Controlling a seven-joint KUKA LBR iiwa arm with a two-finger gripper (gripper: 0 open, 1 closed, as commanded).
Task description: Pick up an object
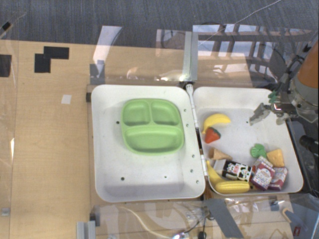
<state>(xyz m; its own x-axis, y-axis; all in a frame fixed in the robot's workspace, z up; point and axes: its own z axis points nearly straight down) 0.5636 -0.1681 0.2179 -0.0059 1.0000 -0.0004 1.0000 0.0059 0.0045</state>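
Wooden bench (45, 148) carries two shallow white bins side by side, and we see the left bin (107, 183) holding a green divided plate (151, 125) lying flat near its middle. We find the right bin (239, 101) crowded along its near side: a yellow banana (216, 120) touching a strawberry (212, 134), a black-and-white carton (236, 171), another yellow piece (232, 186), a green toy (258, 150), an orange wedge (275, 157) and two red packets (269, 176). We see the gripper (263, 111) over the far right part of that bin, well apart from the toys; its fingers look parted with nothing between them.
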